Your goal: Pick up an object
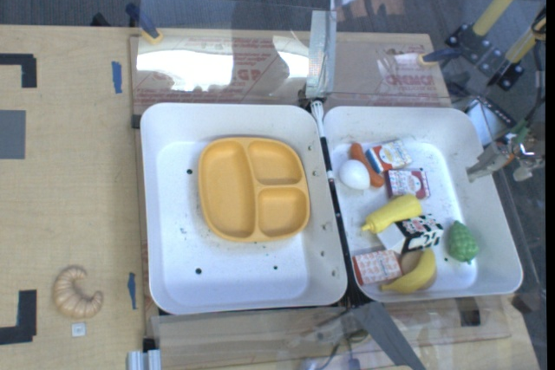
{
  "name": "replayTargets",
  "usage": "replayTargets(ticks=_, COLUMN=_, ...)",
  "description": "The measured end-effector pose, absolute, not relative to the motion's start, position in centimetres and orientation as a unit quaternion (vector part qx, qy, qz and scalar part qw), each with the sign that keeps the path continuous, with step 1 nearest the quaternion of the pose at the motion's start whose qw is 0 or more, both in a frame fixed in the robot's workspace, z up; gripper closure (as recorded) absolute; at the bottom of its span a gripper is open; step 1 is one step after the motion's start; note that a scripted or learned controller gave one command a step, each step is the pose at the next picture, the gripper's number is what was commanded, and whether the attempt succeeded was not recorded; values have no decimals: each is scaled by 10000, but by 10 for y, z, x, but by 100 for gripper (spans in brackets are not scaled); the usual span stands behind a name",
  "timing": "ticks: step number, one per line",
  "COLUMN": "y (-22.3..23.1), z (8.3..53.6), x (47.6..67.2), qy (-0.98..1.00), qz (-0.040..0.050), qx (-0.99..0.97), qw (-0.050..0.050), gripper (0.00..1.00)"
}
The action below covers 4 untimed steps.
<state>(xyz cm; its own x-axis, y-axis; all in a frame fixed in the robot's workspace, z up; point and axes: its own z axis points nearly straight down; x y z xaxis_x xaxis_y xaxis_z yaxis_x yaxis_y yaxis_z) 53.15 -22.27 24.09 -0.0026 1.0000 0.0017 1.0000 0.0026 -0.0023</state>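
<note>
Crowding right bin [499, 212], toy food [401, 212]

Smooth plastics on a matt wood bench

Both white bins [165, 212] look like smooth, faintly glossy plastic, speckled with dark marks; the yellow divided tray [254, 188] is matt plastic. The bench [65, 143] is pale, matt wood grain. Clear sheets [225, 56] behind the bins shine with glare. The banana [416, 275] and yellow bottle [395, 212] look glossy plastic; the small cartons [408, 183] look printed. The croissant [76, 290] seems dull and ridged.
</note>
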Motion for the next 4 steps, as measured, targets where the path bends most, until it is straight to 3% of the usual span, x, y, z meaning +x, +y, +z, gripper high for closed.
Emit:
replayTargets(ticks=1, y=-169, z=171, x=479, qy=-7254, qz=13, qx=-6884, qw=41, gripper=0)
replayTargets(ticks=2, y=-225, z=233, x=511, qy=-7458, qz=-7, qx=-6662, qw=-27, gripper=0)
replayTargets(ticks=3, y=-223, z=220, x=506, qy=-7745, qz=-1, qx=-6326, qw=13, gripper=0)
replayTargets(ticks=4, y=-138, z=165, x=480, qy=-7263, qz=7, qx=-6874, qw=32, gripper=0)
